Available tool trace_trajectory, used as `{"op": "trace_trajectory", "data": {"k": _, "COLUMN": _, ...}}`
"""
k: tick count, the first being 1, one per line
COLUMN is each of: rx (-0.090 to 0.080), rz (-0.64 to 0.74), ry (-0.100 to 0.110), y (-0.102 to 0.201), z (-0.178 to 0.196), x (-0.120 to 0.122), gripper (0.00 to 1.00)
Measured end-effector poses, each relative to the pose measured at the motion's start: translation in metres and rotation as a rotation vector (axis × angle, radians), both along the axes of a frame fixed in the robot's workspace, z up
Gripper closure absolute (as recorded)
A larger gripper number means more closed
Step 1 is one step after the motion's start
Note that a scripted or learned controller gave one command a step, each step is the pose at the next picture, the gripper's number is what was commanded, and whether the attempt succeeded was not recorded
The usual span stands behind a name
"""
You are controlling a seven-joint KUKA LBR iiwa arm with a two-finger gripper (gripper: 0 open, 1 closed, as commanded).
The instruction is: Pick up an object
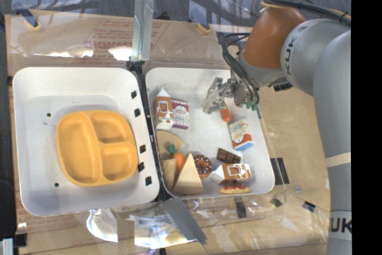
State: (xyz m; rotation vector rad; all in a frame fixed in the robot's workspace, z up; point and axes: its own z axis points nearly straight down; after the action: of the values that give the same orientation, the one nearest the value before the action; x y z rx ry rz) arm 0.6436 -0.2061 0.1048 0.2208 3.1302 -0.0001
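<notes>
Bins: two shallow white ones side by side, the left bin (24,128) and the right bin (197,77), their inner walls touching.
Left bin contents: one yellow divided tray (95,146) with three compartments.
Right bin contents: three small cartons, namely a carton (164,109) at the left wall, a carton (241,133) near the right wall and a carton (233,172) lying near the front; one pink packet (181,114) touching the first carton; one wedge of cheese (188,176); one doughnut (203,164); one chocolate piece (228,156); one small orange piece (178,159) (too small to name).
Gripper: the gripper (216,101) is low over the right bin's back half, pointing left; whether its fingers are apart or closed, I cannot tell.
Nearest object: a small orange item (225,114), just beside the gripper's lower edge.
Obstruction: the grey arm (316,63) covers the bin's right rear corner.
</notes>
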Motion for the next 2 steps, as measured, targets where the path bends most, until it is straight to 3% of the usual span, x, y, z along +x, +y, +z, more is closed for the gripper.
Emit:
{"op": "trace_trajectory", "data": {"k": 1, "rx": -0.005, "rz": -0.078, "ry": -0.016, "y": 0.016, "z": 0.138, "x": -0.014, "gripper": 1.0}}
{"op": "trace_trajectory", "data": {"k": 2, "rx": 0.001, "rz": -0.4, "ry": 0.003, "y": 0.052, "z": 0.156, "x": -0.047, "gripper": 1.0}}
